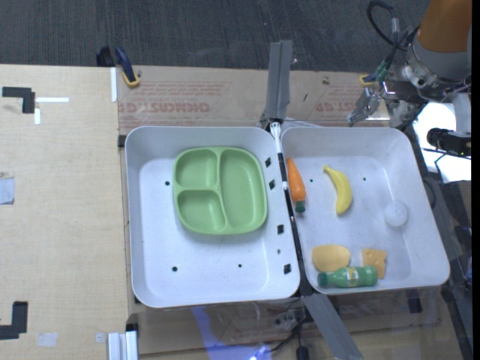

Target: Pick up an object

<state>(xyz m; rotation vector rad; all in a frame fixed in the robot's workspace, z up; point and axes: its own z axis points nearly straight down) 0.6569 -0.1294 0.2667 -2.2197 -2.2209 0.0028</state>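
Observation:
The right bin holds a yellow banana, an orange carrot along its left wall, and a white ball. Near its front edge lie a yellow rounded fruit, a small orange block and a green bottle on its side. My gripper hangs above the far right corner of this bin, behind its back rim. Its fingers stand open with nothing between them, well away from every object.
A green divided plate lies in the left bin. A grey post rises behind the seam between the bins. Cables and the orange-banded arm fill the upper right corner.

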